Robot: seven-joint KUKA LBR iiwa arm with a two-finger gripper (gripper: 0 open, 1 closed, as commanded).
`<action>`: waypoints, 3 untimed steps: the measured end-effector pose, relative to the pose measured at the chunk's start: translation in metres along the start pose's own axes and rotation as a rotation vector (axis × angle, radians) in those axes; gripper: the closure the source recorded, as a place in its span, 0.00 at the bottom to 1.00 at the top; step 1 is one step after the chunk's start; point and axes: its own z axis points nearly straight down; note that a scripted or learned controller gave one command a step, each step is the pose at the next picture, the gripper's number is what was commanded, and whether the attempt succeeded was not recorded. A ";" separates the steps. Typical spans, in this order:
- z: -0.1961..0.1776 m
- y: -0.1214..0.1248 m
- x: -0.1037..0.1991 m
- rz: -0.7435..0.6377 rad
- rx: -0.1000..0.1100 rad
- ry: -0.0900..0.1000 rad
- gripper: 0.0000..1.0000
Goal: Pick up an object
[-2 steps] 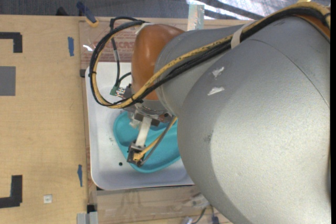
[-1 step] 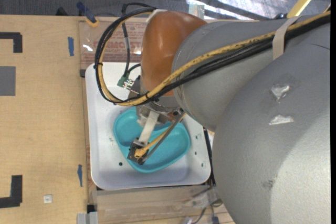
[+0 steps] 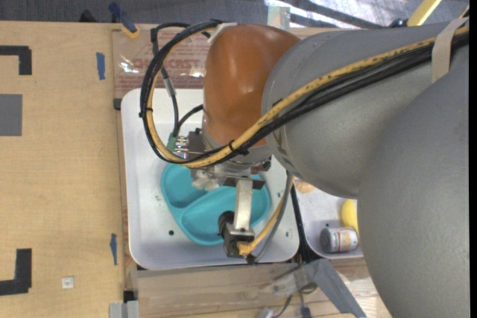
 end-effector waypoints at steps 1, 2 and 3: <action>-0.006 0.000 -0.001 -0.322 -0.001 0.000 1.00; -0.015 0.002 -0.010 -0.639 -0.002 0.000 1.00; 0.121 0.004 -0.014 -0.225 -0.008 0.006 1.00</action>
